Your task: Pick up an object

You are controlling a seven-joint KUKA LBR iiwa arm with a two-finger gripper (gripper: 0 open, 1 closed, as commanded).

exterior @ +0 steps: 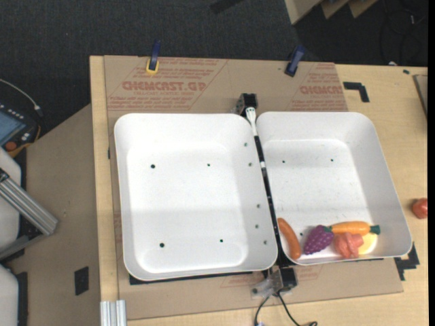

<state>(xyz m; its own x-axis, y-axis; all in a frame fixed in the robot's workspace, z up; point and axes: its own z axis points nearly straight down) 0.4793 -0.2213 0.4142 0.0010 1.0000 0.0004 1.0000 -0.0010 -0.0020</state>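
Several toy foods lie along the near edge of the right bin (367,148). An orange sausage-shaped piece (288,238) rests against the bin's near-left corner. Right of it sits a purple grape bunch (317,240). An orange carrot with a green tip (354,227) lies above a red piece (346,244), and a yellow piece (368,244) touches them on the right.
The left bin (136,182) sits beside the right one on a cardboard-covered bench (204,80). A small orange-red object (421,208) lies on the bench right of the right bin. Two clamps (154,62) hold the cardboard at the far edge.
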